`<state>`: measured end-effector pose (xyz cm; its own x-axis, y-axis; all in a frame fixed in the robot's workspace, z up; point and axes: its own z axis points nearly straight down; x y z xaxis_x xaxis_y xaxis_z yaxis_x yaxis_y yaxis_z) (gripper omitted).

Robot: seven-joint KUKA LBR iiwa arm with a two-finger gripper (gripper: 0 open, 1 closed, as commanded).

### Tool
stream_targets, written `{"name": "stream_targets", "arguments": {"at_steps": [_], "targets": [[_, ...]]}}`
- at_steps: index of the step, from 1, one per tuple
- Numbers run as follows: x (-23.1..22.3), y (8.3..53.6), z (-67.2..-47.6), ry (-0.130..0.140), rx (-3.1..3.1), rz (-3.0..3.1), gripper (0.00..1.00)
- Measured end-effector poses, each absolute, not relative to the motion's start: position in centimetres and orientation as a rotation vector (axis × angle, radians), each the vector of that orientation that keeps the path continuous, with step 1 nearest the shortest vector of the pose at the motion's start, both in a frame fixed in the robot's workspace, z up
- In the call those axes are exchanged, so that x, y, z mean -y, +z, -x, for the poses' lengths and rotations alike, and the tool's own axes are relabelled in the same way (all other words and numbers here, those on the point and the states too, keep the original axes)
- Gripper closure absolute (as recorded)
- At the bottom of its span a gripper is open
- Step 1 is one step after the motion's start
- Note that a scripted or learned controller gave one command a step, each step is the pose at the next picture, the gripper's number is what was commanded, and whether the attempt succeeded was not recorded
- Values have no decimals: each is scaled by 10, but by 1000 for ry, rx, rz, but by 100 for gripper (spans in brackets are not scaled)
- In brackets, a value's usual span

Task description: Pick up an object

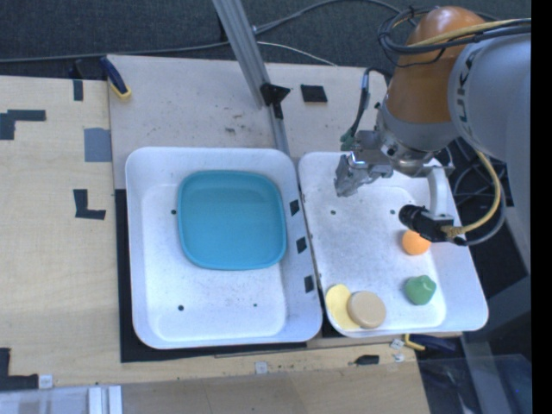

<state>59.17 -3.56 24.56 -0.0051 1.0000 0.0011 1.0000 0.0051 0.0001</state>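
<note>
My gripper hangs over the back left part of the right bin, with nothing visible between its fingers. In that bin lie an orange ball at the right, a green object nearer the front right, and a tan round piece resting on a yellow piece at the front left. All of them are well in front of the gripper and apart from it. The left bin holds a blue square plate.
A slanted metal pole rises behind the bins. A black fitting with cables sits at the right bin's right side, just behind the orange ball. The arm's bulk covers the back right corner.
</note>
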Motion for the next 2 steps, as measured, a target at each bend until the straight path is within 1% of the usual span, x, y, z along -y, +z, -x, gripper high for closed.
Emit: {"name": "stream_targets", "arguments": {"at_steps": [1, 2], "targets": [[-11, 232, -592, 1, 2225, 2216, 100], [-74, 229, -591, 0, 2227, 2214, 100]]}}
